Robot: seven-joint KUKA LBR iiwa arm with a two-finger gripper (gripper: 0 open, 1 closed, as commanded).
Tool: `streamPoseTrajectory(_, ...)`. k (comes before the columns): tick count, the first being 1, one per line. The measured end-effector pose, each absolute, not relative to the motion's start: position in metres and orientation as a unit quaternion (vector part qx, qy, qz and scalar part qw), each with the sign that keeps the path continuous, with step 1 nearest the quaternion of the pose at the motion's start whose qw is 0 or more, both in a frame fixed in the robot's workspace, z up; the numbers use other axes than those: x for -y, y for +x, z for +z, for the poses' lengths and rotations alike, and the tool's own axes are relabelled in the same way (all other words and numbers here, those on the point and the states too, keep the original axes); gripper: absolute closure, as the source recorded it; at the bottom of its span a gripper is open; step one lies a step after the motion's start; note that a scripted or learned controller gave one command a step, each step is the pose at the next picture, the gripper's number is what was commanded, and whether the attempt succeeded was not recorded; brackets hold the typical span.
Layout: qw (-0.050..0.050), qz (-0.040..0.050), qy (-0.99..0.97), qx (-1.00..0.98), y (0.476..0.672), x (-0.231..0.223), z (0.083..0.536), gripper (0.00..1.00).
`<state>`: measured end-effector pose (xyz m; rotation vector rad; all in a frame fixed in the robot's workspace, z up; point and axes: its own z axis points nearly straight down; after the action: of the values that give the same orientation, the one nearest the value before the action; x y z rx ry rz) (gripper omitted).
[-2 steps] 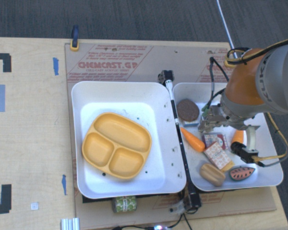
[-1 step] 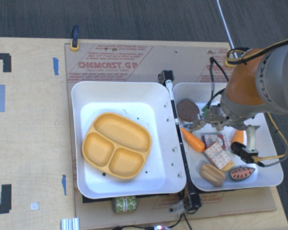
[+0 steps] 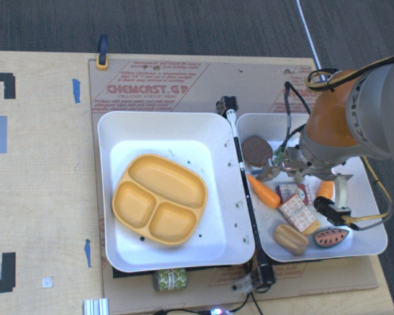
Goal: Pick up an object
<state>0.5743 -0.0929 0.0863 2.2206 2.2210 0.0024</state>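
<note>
Jaws' state cannot be told as the gripper [image 3: 295, 176] hangs low in the right bin [image 3: 374, 241], just beside the carrot [image 3: 264, 191], nothing visibly lifted yet.

Bench [image 3: 39, 195] with two white bins [image 3: 118, 241]

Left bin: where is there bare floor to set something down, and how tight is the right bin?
In the left bin, bare white floor runs along the far wall above the yellow divided plate and down its right side. The right bin is crowded: carrot, bread roll, watermelon slice and brown disc cluster beneath the tool.
</note>
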Motion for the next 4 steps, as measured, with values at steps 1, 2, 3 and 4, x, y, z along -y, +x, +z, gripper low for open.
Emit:
streamPoseTrajectory(1,0.004,0.0026,0.707,-0.707,0.576,0.093,0.098,1.0)
streamPoseTrajectory(2,0.003,0.0025,0.707,-0.707,0.576,0.093,0.098,0.0)
streamPoseTrajectory(3,0.0,0.001,0.707,-0.707,0.582,0.098,0.086,0.0)
streamPoseTrajectory(4,0.003,0.0026,0.707,-0.708,0.584,0.099,0.098,1.0)
